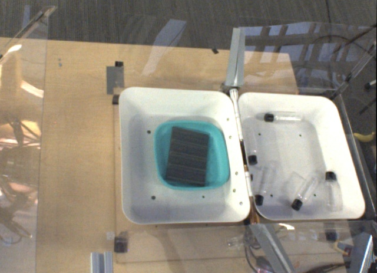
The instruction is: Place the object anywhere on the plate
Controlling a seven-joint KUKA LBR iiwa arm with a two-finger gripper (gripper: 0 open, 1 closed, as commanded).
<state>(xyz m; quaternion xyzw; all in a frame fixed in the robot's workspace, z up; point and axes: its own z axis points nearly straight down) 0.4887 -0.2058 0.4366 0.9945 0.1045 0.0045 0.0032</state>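
A dark grey ribbed block (188, 156) lies flat on the teal plate (220, 161) in the middle of the left white bin (132, 148). The block covers most of the plate's centre and sits slightly tilted.
The right white bin (336, 124) holds several clear plastic vials with black caps, one near the back (283, 117) and others near the front (303, 194). A metal divider post (235, 59) rises behind the gap between the bins. Wooden bench surrounds both.
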